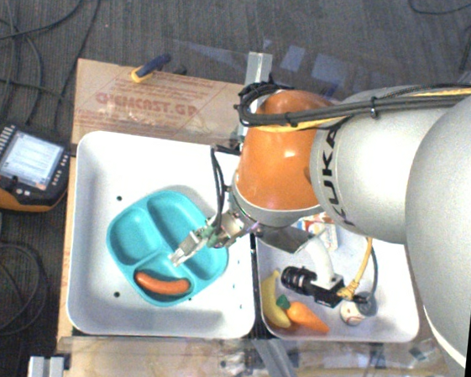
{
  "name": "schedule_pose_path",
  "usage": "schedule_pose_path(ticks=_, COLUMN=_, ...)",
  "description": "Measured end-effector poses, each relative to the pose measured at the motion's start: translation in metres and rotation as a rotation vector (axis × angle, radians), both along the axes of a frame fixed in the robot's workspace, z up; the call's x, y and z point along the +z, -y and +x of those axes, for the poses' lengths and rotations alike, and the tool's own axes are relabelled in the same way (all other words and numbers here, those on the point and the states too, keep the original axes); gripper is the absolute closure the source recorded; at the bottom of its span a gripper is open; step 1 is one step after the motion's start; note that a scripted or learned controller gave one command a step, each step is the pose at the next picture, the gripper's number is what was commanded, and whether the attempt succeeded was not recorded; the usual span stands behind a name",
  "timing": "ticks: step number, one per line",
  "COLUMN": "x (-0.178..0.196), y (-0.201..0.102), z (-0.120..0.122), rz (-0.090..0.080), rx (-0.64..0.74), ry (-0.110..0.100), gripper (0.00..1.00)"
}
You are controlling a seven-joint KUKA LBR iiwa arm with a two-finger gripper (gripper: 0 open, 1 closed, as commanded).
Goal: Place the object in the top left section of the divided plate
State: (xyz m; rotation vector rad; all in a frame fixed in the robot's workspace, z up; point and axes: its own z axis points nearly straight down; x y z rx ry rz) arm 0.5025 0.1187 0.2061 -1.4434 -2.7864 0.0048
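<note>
Camera view from above: two white bins sit side by side on a bench, with the grey and orange arm reaching in from the right. The left bin (89,209) holds a teal divided plate (142,228), set at a slant. A reddish sausage (162,284) lies in the plate's long section, the one nearest the bottom edge of the view, touching nothing else. The gripper (181,255) hangs over the middle of the plate, just above the sausage and apart from it, with its tip over the ridge between sections. Whether it is spread or pressed together cannot be told from this angle. The two upper sections show bare teal. The right bin (394,278) holds a banana (268,295), a carrot (305,316) beside it and a small ball (354,315) near them. A handheld control pad (22,168) rests on the floor at far left.
</note>
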Motion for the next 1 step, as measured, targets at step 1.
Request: schedule_pose_path(ticks=1, x=0.1349, y=-0.0050, z=-0.0177, rz=0.000, rx=0.178, ry=0.006, gripper=0.00)
